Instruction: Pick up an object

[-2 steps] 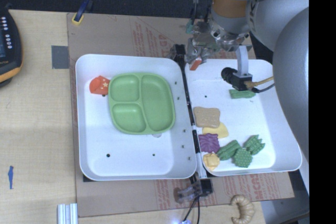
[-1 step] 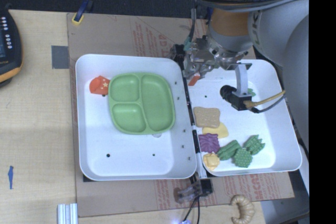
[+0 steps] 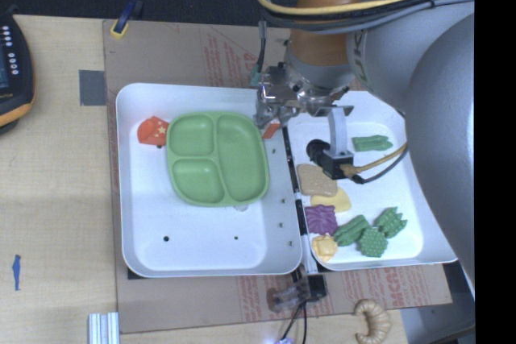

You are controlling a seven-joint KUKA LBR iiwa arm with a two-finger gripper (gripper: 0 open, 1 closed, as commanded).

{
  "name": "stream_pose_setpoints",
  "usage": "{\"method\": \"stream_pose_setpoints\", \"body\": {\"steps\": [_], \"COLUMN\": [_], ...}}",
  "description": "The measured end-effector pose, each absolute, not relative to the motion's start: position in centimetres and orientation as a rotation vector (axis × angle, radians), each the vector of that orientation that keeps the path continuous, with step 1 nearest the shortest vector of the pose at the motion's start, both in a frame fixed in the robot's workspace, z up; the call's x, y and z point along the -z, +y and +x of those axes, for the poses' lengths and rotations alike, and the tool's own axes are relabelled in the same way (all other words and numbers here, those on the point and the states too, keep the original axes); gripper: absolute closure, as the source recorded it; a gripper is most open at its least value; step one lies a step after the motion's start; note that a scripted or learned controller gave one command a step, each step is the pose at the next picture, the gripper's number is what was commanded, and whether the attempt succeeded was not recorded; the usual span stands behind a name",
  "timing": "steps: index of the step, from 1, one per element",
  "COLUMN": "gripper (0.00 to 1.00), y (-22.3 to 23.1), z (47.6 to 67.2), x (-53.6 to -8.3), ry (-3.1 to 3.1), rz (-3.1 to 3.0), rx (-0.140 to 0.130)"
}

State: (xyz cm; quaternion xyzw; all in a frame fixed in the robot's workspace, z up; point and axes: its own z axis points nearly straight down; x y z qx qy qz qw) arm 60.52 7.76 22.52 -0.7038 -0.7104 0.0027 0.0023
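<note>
Gripper [image 3: 269, 110] poised at the 12 o'clock end of the divide between the two bins; whether it is released or clenched cannot be told.

Just at its 6 o'clock, a small red piece [image 3: 272, 129] sits at the left bin's [image 3: 201, 242] right rim, with nothing visibly grasped. At 7 o'clock from the gripper, a green divided plate [image 3: 218, 157] lies in that bin's middle, with a red toy [image 3: 151, 130] touching the plate's 10 o'clock edge. In the right bin [image 3: 387, 185], from the gripper's 5 o'clock outward: a tan piece [image 3: 316, 180], a yellow slice [image 3: 340, 201], a purple piece [image 3: 321, 217] and a cluster of green toys [image 3: 371, 234]. Another green toy [image 3: 371, 143] lies apart at the gripper's 4 o'clock. A pale curled thing [image 3: 372, 321] rests on the bench beyond the right bin's 6 o'clock rim.
</note>
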Motion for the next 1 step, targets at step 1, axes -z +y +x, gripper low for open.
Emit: {"method": "stream_pose_setpoints", "body": {"steps": [1], "gripper": [1.00], "y": [1.87], "z": [60.20], "x": [-23.49], "ry": [-2.217], "rz": [-2.221], "rx": [-0.010]}}
